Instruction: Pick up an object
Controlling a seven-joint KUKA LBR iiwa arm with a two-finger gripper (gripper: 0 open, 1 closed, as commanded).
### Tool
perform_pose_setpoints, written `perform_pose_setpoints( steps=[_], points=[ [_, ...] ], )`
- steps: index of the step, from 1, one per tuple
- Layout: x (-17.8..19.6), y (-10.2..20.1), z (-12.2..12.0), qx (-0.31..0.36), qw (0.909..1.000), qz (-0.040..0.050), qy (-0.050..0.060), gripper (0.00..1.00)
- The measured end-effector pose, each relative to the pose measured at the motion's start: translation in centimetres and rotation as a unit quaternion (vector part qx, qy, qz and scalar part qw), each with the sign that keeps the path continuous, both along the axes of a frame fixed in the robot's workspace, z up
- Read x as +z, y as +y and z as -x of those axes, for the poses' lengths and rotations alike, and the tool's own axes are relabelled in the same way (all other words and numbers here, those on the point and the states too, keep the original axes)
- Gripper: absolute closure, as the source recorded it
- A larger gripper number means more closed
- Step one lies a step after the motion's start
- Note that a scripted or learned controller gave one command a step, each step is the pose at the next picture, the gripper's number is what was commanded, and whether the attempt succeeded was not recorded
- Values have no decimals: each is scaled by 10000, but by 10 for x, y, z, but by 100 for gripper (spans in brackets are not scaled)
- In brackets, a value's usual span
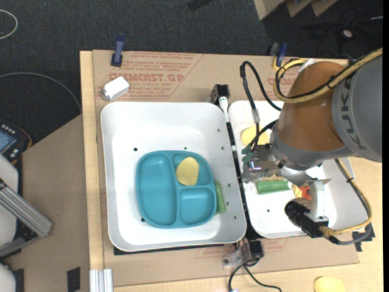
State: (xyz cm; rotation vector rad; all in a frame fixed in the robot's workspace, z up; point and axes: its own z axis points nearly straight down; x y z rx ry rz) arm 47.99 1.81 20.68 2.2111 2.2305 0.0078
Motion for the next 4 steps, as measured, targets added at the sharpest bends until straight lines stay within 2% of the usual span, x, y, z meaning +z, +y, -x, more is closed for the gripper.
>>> perform_pose_setpoints(
  steps=[1,2,3,4],
  points=[
    [102,63,-1,5,10000,-11,-38,100],
    [220,2,-1,-70,10000,15,-63,100],
    [98,-12,2,-60,9999,21,86,100],
    [63,48,-10,-15,10000,5,56,100]
  ],
)
